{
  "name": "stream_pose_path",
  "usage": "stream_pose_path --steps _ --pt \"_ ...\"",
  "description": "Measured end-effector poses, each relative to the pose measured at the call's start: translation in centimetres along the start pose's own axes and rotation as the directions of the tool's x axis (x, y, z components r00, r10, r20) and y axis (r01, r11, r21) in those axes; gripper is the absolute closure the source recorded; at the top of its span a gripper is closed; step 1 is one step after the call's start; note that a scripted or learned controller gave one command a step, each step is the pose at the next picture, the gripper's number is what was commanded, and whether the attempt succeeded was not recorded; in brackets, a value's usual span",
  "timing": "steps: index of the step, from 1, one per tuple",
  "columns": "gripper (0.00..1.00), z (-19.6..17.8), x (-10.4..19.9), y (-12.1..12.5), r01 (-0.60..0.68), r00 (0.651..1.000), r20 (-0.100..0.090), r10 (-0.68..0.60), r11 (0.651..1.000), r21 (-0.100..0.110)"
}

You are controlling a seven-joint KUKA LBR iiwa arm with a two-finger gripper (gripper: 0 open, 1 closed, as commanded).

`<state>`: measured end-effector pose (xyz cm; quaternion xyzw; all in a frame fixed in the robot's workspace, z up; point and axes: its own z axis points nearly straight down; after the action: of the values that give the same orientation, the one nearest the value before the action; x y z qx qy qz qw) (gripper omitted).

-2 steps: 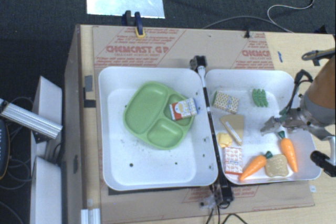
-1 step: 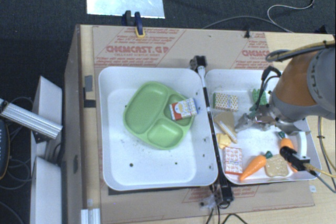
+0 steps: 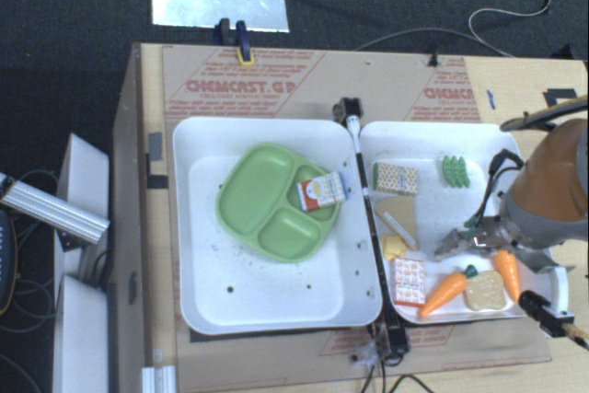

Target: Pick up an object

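Two white bins side by side on the tabletop (image 3: 276, 78). Left bin (image 3: 207, 290) holds a green plate (image 3: 267, 198) with a small red-and-white carton (image 3: 320, 191) on its 3 o'clock edge. Right bin (image 3: 414, 141) holds the rest: a patterned box (image 3: 396, 177) at 11 o'clock, a green ridged piece (image 3: 455, 169) at 1 o'clock, a yellow chunk (image 3: 394, 246) at 8 o'clock, a red-patterned packet (image 3: 409, 280) at 7 o'clock, and a carrot (image 3: 445, 289) just beside a pale round biscuit-like item (image 3: 485, 292) near 5 o'clock. A second carrot (image 3: 506, 270) sits at 4 o'clock, touching or just under the arm.

The arm comes in from 3 o'clock. The hand (image 3: 465, 240) is low over the right bin, between the yellow chunk and the carrots. Metal fingers (image 3: 451, 243) point to 9 o'clock; can't tell how far apart they are or whether anything is between them.
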<state>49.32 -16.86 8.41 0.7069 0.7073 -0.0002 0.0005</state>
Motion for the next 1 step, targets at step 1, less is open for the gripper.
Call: stream_pose_path --steps 1 --pt "0.00 -0.18 5.25 -0.57 -0.005 1.000 0.013 0.005 1.000 -0.010"
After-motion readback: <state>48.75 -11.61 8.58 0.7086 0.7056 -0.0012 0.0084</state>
